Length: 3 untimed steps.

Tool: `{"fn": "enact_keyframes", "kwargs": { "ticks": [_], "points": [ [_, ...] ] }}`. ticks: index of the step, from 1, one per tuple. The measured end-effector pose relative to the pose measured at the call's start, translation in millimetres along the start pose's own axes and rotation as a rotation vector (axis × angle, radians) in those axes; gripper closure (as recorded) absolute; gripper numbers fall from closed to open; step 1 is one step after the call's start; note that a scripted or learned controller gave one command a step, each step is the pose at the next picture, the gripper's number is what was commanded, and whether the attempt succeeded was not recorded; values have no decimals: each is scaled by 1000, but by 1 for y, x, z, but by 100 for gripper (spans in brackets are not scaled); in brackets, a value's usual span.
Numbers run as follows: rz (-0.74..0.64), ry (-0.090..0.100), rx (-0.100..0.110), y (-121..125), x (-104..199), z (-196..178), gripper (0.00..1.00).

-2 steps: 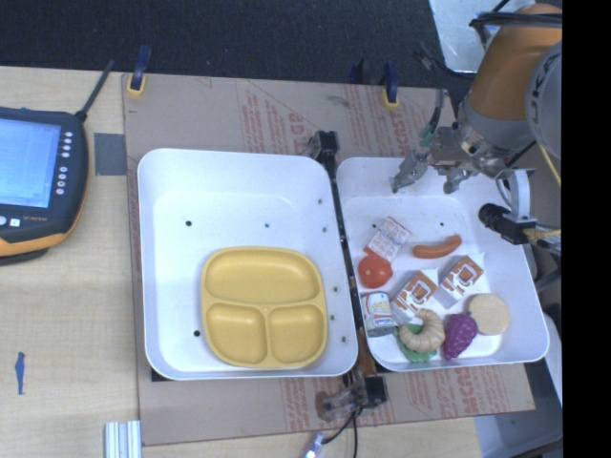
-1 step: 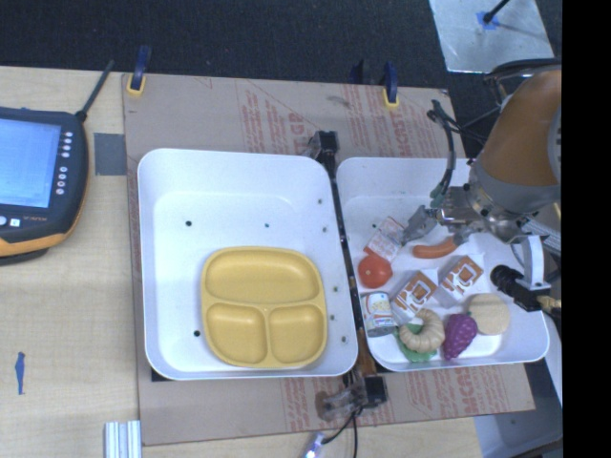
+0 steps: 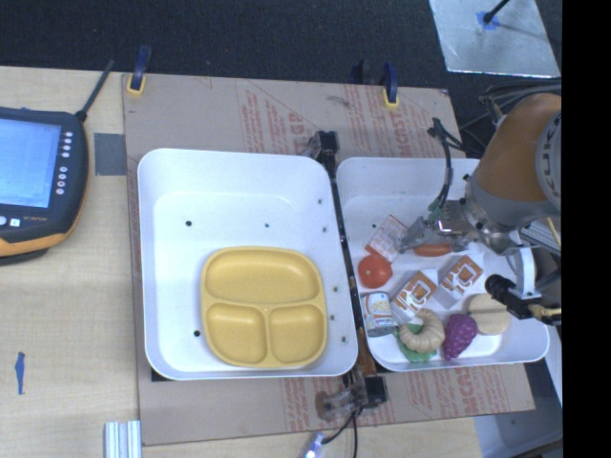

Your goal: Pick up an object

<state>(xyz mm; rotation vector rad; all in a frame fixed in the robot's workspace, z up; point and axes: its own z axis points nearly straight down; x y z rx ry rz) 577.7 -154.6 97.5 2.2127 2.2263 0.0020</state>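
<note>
The toys [image 3: 420, 294] lie crowded together in the right bin [image 3: 382, 184], a tomato [image 3: 374, 271] beside small cartons [image 3: 416, 292]. The end effector [image 3: 427, 232] hangs low among them; whether it is apart or together I cannot tell. Such crowding could cause a glancing grip, or nudge neighbours aside.
</note>
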Motion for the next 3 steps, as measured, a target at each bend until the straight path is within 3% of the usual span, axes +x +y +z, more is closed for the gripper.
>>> {"fn": "enact_keyframes", "kwargs": {
  "ticks": [1, 2, 3],
  "points": [
    [1, -3, -7, 68, -25, -1, 0],
    [1, -2, -3, 81, -46, 1, 0],
    [-4, -2, -5, 83, -45, -11, 100]
  ]
}}
